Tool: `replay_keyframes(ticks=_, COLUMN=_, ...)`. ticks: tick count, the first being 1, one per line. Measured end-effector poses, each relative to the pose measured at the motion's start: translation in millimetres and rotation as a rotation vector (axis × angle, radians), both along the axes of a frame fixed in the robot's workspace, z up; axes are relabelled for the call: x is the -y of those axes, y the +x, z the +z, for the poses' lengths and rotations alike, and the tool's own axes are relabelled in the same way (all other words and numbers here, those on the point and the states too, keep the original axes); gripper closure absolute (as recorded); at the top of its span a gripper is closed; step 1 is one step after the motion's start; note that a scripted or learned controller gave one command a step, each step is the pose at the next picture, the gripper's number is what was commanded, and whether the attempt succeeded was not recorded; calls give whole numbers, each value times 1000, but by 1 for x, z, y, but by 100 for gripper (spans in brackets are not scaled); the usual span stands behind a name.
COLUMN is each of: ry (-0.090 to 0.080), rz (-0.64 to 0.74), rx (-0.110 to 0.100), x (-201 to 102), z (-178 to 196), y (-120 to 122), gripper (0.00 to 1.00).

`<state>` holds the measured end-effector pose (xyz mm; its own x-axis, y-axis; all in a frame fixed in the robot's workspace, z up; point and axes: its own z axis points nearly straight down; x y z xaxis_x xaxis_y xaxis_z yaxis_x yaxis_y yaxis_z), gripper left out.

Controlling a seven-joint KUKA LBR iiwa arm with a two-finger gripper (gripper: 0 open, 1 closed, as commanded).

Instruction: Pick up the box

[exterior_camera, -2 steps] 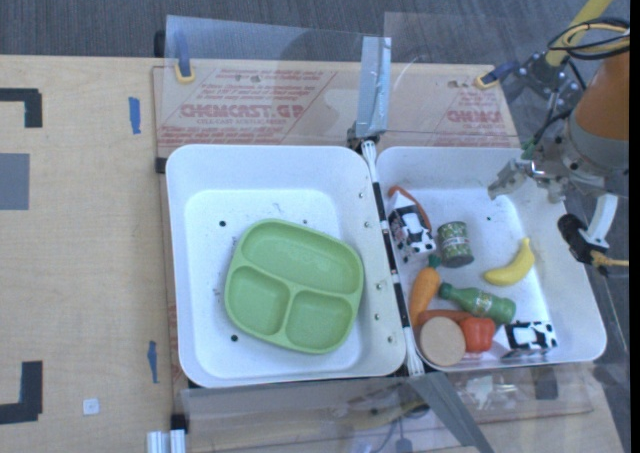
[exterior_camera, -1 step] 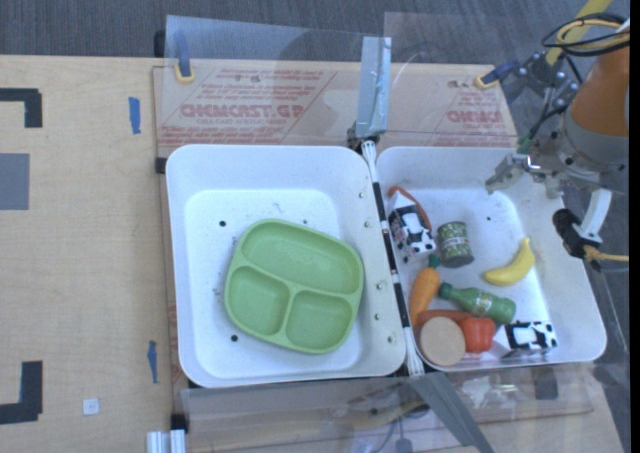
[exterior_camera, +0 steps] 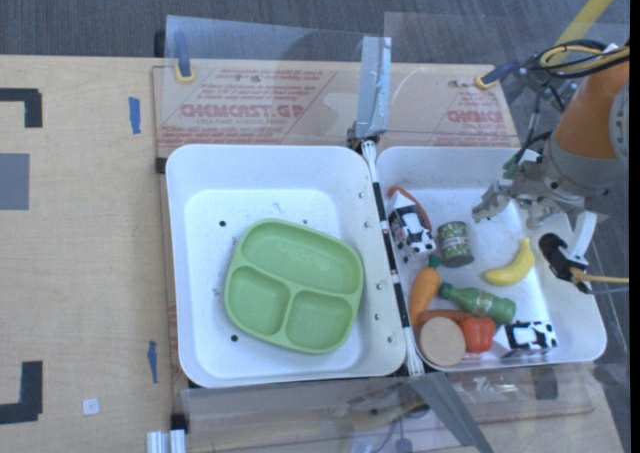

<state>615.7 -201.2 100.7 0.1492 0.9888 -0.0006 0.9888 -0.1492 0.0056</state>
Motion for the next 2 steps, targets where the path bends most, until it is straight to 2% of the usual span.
replay_keyframes(ticks=1, ry=-3, rz=2, rx=3, x=-1, z=11, y=1, gripper=100)
replay_keyframes(ticks=2, ry=-3, rz=2, rx=2, x=-1, z=10, y=1, gripper=0)
